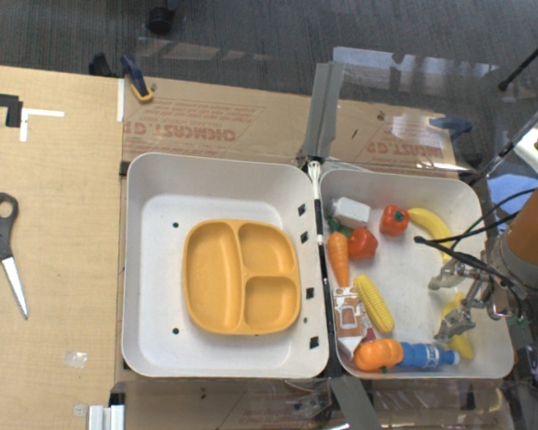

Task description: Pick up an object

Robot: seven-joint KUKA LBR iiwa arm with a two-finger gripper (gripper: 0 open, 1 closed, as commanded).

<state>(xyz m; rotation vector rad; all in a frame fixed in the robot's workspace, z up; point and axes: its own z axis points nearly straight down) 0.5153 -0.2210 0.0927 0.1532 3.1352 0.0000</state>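
The metal two-finger gripper (454, 306) hangs open over the right white bin (419, 189), holding nothing. A small yellow plastic piece (462, 345) lies just below it, a blue bottle (427, 357) nearby

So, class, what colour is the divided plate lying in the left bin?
Yellow-orange. The divided plate shows plainly in the camera view, lying in the left bin.

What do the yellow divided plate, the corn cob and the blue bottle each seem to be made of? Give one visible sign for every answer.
Yellow divided plate: probably moulded plastic, matte; uniform colour, rounded compartment ridges.
Corn cob: likely toy plastic; even yellow, regular bumps, slight sheen.
Blue bottle: seemingly plastic, glossy; bright highlight along its side, though too small to be sure.
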